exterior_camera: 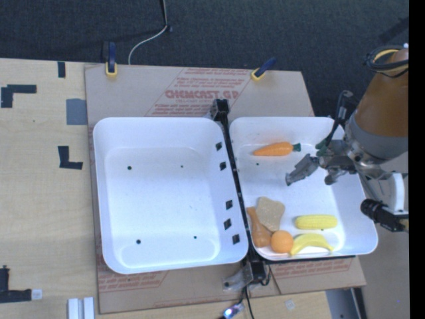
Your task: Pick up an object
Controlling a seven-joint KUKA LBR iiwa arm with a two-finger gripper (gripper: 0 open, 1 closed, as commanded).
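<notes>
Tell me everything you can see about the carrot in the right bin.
The carrot is a small orange toy with a dark green stub at its right end, and looks like smooth plastic. It lies flat and nearly level on the floor of the right bin, in the far part, its tip toward the divider. Nothing touches it; the gripper hangs just to its right, nearer the camera.

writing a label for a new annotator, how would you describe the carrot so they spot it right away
Start at the right-hand white bin of the two. The carrot lies alone near that bin's far edge, pointing sideways, apart from the food cluster at the near edge. It is the long orange piece with a green stem tip; the orange ball is round.
</notes>
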